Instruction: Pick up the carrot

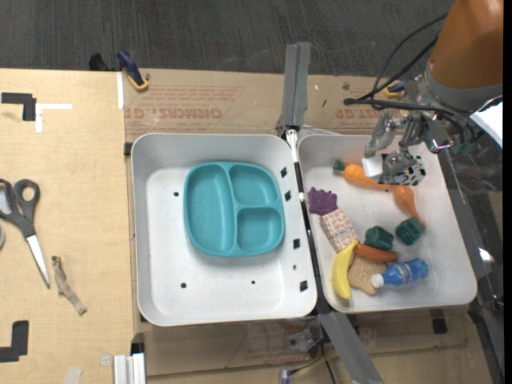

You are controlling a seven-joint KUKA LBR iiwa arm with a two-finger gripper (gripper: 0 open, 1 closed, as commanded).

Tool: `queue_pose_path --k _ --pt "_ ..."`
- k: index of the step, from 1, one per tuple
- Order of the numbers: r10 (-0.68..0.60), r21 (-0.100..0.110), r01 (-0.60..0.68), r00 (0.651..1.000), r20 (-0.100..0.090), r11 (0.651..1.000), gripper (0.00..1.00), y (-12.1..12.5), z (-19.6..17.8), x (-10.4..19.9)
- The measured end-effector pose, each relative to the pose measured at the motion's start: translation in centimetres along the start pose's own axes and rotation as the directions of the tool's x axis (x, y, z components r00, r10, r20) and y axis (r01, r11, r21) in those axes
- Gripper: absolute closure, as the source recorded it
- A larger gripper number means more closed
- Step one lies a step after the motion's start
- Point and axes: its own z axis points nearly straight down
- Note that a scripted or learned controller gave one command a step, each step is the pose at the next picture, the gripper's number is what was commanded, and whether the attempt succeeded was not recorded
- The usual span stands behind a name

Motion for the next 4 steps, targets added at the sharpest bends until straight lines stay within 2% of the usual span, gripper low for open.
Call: queue_pose_path --k 1,2,3,4 --pt "-0.025 -0.001 0.025 1.000 -0.004 1.000 1.00 0.0 13.9 5.5" --pt "-0.027 -0.001 0.027 1.000 -0.004 1.000 0.00 0.0 13.9 5.4" --pt "0.172 0.001 -0.172 0.985 0.000 0.985 0.00 -8.2 5.7 5.1" --pt "0.262 0.002 -0.262 0.965 0.001 0.965 0.00 -10.3 12.4 1.8"
